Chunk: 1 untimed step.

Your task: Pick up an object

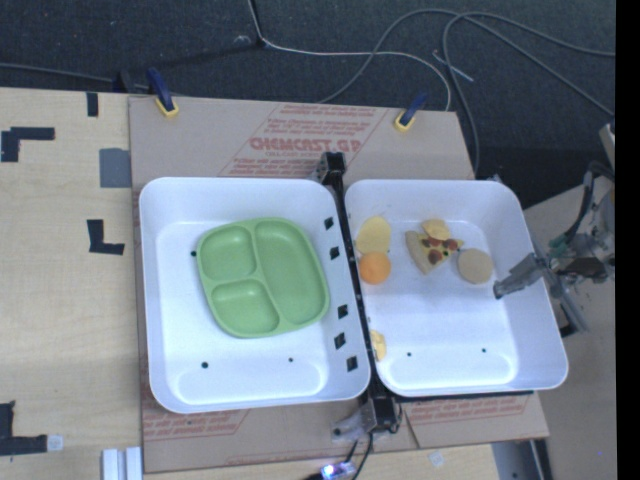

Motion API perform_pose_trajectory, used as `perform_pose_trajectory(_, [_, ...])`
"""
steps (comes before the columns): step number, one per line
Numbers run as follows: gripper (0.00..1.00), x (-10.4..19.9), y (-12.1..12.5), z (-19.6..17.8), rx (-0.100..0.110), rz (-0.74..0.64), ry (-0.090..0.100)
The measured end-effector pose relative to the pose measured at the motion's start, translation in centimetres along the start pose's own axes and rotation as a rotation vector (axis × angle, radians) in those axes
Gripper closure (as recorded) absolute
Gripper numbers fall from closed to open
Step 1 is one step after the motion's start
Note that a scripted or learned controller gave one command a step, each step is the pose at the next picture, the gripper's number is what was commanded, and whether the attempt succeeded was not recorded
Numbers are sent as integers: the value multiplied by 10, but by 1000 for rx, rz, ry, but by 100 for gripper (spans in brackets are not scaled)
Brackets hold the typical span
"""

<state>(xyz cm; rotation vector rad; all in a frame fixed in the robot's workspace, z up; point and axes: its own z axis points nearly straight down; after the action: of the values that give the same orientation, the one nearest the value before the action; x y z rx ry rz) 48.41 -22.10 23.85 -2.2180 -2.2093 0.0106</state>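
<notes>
Two shallow white bins: the left bin [160, 268] and the right bin [500, 203]. In the left bin, one green divided plate [262, 275] w/ three compartments. In the right bin, approx. five small food-like items: one orange ball [375, 268], one pale yellow piece [374, 234], one pizza-slice toy [432, 245], one tan round piece [475, 265], one small yellow bit [379, 344] at the divider. Two clamps w/ blue handles on the board: one left [160, 96], one right [410, 114].

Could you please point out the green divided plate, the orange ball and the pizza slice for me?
green divided plate [263, 275]: camera view, on its centre ridge.
orange ball [374, 268]: camera view, on its top.
pizza slice [431, 246]: camera view, on its topped middle.
</notes>
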Motion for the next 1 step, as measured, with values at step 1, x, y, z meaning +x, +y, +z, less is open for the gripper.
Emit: perform_pose_trajectory(1, [0,1,3,-6,-11,-4,-3])
